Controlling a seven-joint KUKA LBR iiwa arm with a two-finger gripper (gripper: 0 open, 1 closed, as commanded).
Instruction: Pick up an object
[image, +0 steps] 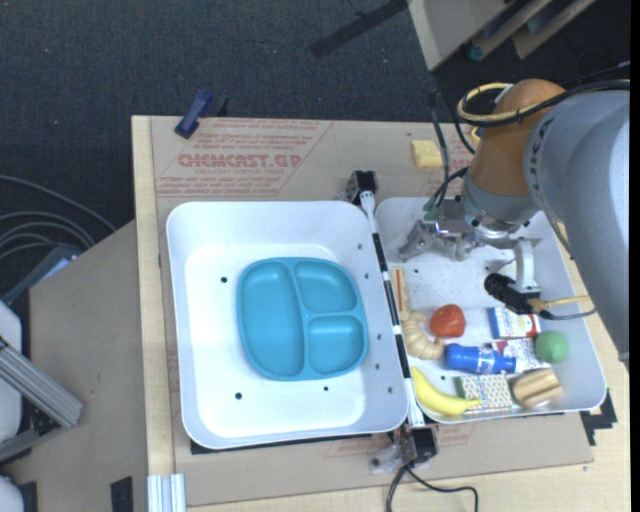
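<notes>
Desk (250, 160): you have two white bins on it, side by side.

Left bin (200, 385): one blue divided plate (300, 318), lying flat in the middle.

Right bin (440, 285): all loose objects crowd the near half.
- Red tomato (446, 321), left of centre.
- Pale knobbly piece (418, 336), touching the tomato's left side.
- Banana (438, 396), at the near left corner.
- Blue bottle (478, 358), on its side, between tomato and banana.
- Small printed carton (510, 323), right of the tomato.
- Green ball (551, 347), near the right wall.
- Brown roll (535, 386), just nearer than the ball.
- Patterned packet (490, 392), between banana and roll.

Gripper (438, 248): over the bare far half of the right bin, well apart from the objects. Its fingers (414, 243) stand spread, with nothing between them.

Off the bins: you see a yellow block (427, 152) on the far desk and a dark blue piece (195, 113) at the far left edge.
</notes>
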